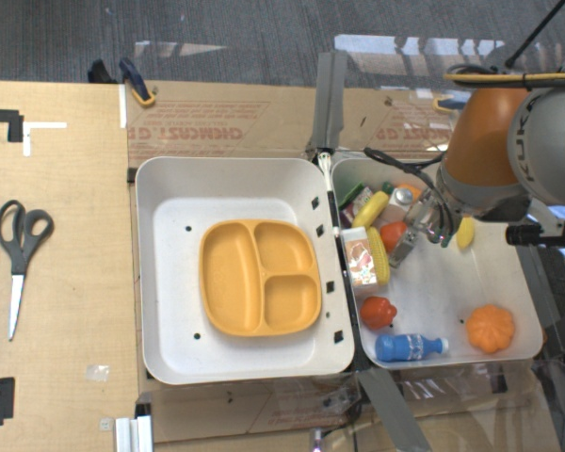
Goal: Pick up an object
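Observation:
The right bin [452, 295] holds several toy foods. Along its left wall lie a yellow banana-like piece [370, 207], a red-orange tomato [394, 235], a corn cob [380, 258] and a small printed box [360, 258]. My gripper [423, 237] hangs low over the bin's back left part, just right of the tomato. It stands open, with nothing visible between its fingers. A small yellow piece [465, 234] lies just to its right. Nearer the front are a red pepper [378, 312], a blue bottle [410, 347] and an orange pumpkin [491, 329].
The left bin [160, 281] holds a yellow divided plate [260, 278]. A green item [356, 199] sits in the right bin's back left corner. Scissors [21, 243] lie on the bench at far left. The arm's orange band [480, 139] covers the right bin's back edge.

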`<action>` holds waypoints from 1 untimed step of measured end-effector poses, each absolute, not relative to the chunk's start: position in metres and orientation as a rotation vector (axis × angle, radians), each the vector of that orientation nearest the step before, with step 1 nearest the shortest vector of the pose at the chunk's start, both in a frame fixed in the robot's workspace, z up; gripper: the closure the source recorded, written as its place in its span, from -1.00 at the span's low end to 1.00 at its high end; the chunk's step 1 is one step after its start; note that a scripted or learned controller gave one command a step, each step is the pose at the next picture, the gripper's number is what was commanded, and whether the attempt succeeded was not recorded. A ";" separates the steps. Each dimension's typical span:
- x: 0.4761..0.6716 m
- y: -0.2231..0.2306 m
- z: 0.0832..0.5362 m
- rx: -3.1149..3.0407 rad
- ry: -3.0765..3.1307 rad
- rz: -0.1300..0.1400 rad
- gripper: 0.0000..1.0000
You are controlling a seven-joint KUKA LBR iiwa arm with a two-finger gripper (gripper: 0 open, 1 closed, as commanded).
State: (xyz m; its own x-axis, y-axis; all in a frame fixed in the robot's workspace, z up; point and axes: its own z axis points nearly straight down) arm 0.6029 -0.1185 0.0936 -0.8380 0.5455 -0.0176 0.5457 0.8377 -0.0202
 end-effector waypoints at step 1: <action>0.650 -0.111 0.093 1.076 2.951 -0.006 -1.00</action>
